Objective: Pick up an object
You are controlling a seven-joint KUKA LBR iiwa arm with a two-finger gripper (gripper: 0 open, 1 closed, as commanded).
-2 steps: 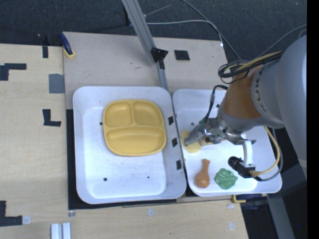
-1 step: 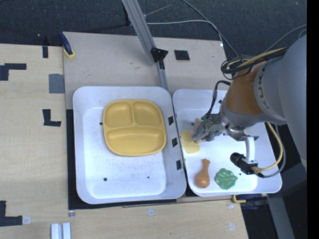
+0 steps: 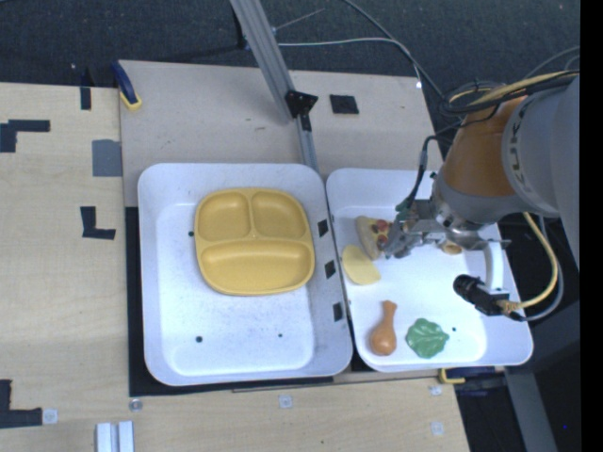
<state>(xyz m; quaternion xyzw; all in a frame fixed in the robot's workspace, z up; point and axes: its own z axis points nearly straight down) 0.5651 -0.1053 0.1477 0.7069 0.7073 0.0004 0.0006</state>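
Reaching into the right bin (image 3: 429,182)

My gripper (image 3: 396,240) is low over the small toy (image 3: 371,234); whether it's clenched, I can't tell. Nothing lifted yet; the grasp and lift remain.

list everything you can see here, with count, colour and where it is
bins: 2, white, side by side on the bench
divided plate: 1, yellow, three compartments, in the left bin toward its far side
pizza slice toy: 1, tan with red bits, right bin, near its left wall, just beside the gripper
pale round piece: 1, light yellow, right bin, next to the left wall, below the pizza slice toy
drumstick toy: 1, orange-brown, right bin, near edge
leafy green toy: 1, green, right bin, near edge, right of the drumstick toy
clamp: 1, blue and yellow, far left corner of the bench board
arm: 1, grey with orange band, over the right bin
gripper: 1, dark, low over the right bin
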